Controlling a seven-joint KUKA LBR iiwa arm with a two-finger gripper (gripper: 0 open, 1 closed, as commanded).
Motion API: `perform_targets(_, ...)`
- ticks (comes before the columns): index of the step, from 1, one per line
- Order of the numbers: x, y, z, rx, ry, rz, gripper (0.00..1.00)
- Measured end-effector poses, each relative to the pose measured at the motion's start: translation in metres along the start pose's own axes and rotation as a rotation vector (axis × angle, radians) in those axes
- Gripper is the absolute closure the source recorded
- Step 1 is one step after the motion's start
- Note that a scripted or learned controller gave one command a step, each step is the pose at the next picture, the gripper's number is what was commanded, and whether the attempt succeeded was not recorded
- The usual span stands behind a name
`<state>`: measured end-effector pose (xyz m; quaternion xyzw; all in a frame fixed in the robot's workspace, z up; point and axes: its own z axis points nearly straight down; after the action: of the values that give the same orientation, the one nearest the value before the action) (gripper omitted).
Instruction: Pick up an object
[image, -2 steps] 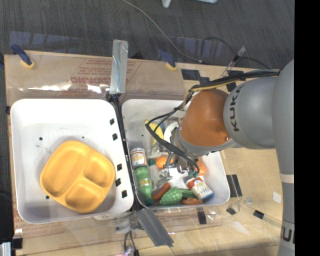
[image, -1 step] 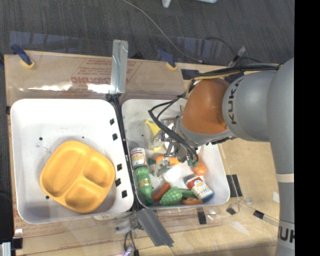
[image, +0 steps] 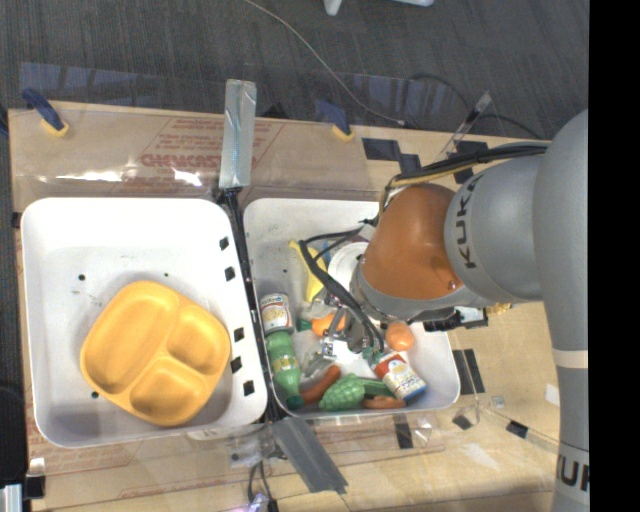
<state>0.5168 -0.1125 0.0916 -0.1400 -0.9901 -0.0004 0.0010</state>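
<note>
The hand (image: 345, 335) is hovering low in the right bin (image: 440, 375), its grip state unclear, the green bottle (image: 283, 362) lying lengthwise just left

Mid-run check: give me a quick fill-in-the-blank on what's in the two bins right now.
The yellow tray lies in the ____ bin.
The gripper reaches down into the ____ bin.
The green bottle lies beside that bin's ____ wall.
The band above the arm's wrist is ____.

Missing words: left; right; left; orange
</note>
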Motion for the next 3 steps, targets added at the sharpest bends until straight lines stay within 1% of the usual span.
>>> perform_targets(1,-0.01,-0.014,0.0,0.0,-0.003,0.318,0.0)
perform_targets(2,-0.048,0.009,-0.004,0.004,-0.013,0.465,0.0)
perform_targets(3,-0.029,-0.062,0.0,0.001,0.0,0.575,0.0)
